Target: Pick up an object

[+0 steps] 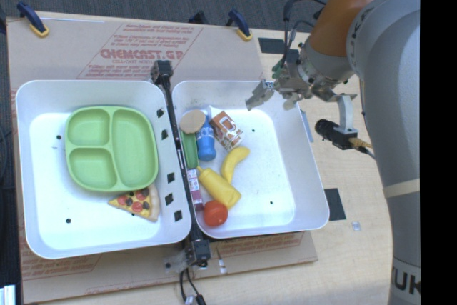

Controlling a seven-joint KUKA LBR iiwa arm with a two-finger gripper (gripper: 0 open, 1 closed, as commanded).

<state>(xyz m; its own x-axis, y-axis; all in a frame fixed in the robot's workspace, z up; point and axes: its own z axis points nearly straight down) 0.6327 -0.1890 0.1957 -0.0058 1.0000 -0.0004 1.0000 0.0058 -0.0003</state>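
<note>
the pincer (275, 95) hung spread wide and held nothing, over the right bin's (300, 153) rim at its 1 o'clock corner. the toys lay at that bin's 9 o'clock side: a small carton (227, 130), a banana (235, 161), a blue bottle (206, 143), a tomato (215, 213). the cardboard (139, 53) at 12 o'clock read "chemcast gp".

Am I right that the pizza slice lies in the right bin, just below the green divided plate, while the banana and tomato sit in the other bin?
Not quite. The camera view shows the pizza slice in the left bin, just below the green divided plate. The banana and tomato sit in the other bin, the right bin.
</note>
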